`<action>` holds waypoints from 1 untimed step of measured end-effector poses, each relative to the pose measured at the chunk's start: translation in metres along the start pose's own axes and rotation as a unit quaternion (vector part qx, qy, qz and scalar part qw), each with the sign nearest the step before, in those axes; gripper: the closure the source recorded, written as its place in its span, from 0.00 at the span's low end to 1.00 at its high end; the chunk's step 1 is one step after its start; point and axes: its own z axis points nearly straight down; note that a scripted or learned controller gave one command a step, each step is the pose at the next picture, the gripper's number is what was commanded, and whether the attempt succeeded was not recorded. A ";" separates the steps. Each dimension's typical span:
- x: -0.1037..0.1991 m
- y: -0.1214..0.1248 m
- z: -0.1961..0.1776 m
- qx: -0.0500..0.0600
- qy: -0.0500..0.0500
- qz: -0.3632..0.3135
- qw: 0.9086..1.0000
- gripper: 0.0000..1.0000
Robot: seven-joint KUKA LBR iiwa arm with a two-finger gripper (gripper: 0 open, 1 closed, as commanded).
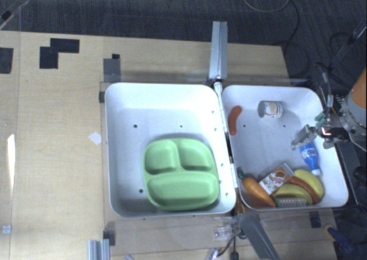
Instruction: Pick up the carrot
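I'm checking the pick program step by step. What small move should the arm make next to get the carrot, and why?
Probably move the gripper toward the near-left corner of the right bin. The carrot lies there against the divider beside a small carton and bananas, while the gripper sits at the bin's right edge above a blue bottle, well apart from the carrot.

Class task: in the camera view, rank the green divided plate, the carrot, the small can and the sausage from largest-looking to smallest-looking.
1. Green divided plate, by far the largest.
2. Carrot, partly covered by neighbouring items.
3. Sausage and small can look about alike; not ranked.
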 end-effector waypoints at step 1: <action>0.011 0.068 0.043 0.000 0.000 0.119 0.993 0.00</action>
